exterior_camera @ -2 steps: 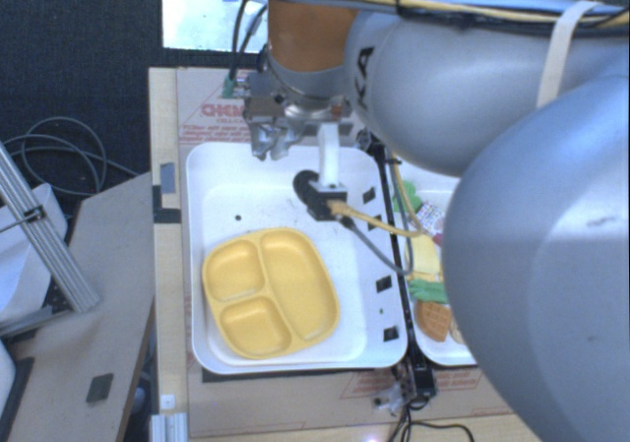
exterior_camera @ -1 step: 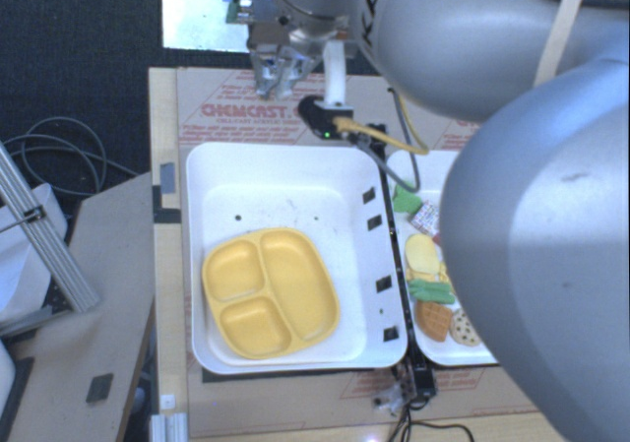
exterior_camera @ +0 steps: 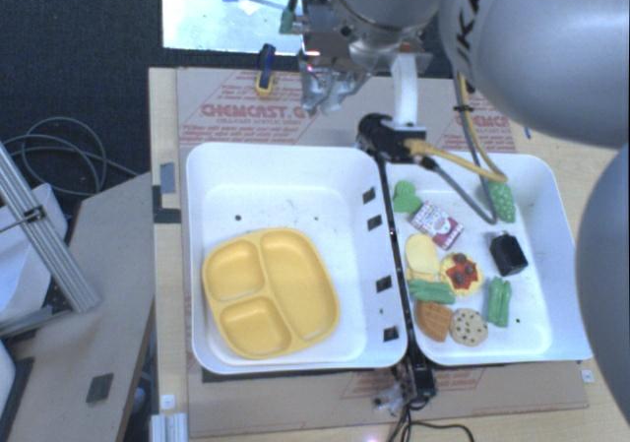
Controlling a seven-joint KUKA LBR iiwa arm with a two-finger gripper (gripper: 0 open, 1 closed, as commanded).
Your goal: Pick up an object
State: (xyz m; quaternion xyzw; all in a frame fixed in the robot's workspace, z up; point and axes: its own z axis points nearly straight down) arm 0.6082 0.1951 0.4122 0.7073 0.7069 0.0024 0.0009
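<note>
My gripper point(exterior_camera: 323, 91) hangs above the bench behind the far rim of the left bin point(exterior_camera: 295, 169), over the cardboard sheet, and I see nothing in it. The right bin point(exterior_camera: 536, 179) holds several toy foods: a green leafy piece point(exterior_camera: 407, 197), a red and white packet point(exterior_camera: 436, 223), a green corn-like piece point(exterior_camera: 502, 200), a black block point(exterior_camera: 508, 253), a yellow piece point(exterior_camera: 422, 255), a pizza slice point(exterior_camera: 463, 273), a green pickle point(exterior_camera: 499, 300), a cookie point(exterior_camera: 470, 327) and a brown waffle piece point(exterior_camera: 432, 317). All of them lie well in front of the gripper.
A yellow divided tray point(exterior_camera: 268, 287) lies in the front part of the left bin. The grey arm covers the top right of the view. A small blue and yellow clip point(exterior_camera: 265, 71) sits on the cardboard left of the gripper.
</note>
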